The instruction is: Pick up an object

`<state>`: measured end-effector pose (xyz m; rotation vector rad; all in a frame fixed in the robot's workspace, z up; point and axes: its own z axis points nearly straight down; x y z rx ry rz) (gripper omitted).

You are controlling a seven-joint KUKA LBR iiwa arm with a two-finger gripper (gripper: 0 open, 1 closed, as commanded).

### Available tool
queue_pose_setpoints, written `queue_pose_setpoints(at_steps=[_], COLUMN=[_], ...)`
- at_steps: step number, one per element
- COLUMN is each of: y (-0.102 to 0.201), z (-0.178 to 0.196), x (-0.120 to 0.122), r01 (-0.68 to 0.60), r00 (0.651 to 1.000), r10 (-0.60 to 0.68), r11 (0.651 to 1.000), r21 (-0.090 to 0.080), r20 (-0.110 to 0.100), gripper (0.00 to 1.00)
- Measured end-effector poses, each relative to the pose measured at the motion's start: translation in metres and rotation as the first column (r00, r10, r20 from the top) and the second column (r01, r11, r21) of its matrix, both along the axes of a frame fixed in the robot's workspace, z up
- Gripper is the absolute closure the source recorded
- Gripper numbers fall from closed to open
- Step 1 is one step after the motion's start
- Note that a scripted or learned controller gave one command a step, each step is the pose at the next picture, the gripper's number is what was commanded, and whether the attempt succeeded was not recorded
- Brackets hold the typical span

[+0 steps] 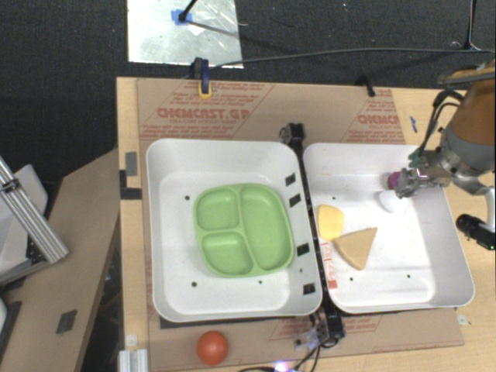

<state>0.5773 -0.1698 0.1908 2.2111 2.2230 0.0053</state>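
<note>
The gripper hangs low over the right bin near its far right side — its grasp cannot be made out. A yellow piece and tan wedge lie nearer the bin's left — apart from it.

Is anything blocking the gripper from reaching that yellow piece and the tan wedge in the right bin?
Nothing visible does. The gripper hovers at the right bin's upper right; bare white floor lies between it and the yellow piece and tan wedge.
</note>
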Motion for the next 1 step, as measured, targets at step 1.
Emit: queue_pose_setpoints(at_steps=[1], y=[0.0030], z=[0.0641], x=[0.0052], r01=[-0.001], r00=[1.000], r10=[0.001], r11=[1.000], r21=[0.000], r20=[0.002], gripper=[1.00])
